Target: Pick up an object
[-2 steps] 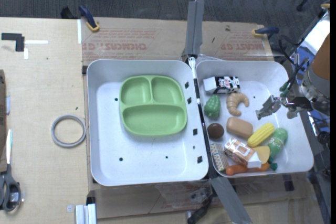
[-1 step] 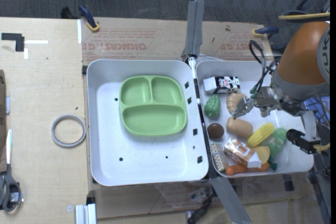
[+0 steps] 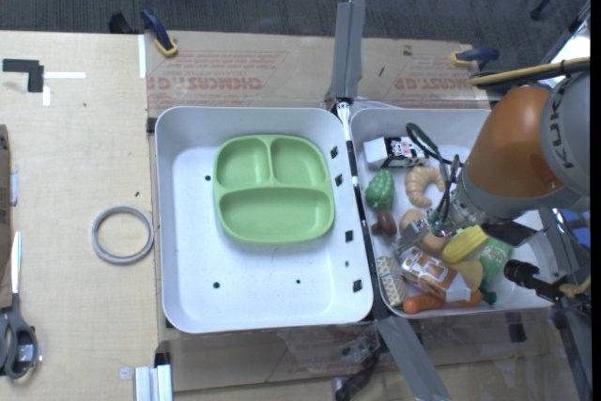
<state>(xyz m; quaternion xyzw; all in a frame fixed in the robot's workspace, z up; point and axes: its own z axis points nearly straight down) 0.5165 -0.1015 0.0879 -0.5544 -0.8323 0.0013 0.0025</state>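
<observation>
The right bin (image 3: 376, 119) holds a pile of toy food: a green broccoli piece (image 3: 379, 190), a tan croissant (image 3: 424, 182), a yellow banana-like piece (image 3: 464, 245), a printed snack packet (image 3: 427, 270), an orange carrot (image 3: 422, 302) and a white printed box (image 3: 392, 149). My arm, with its orange band (image 3: 507, 146), reaches down over the middle of this pile. The gripper (image 3: 441, 223) sits low among the items near the croissant and the yellow piece. The wrist hides much of what lies under it.
The left bin (image 3: 178, 230) holds a green divided plate (image 3: 274, 188). A grey tape ring (image 3: 123, 233) and scissors (image 3: 19, 338) lie on the bench at the left. A grey divider post (image 3: 347, 47) stands between the bins at the back.
</observation>
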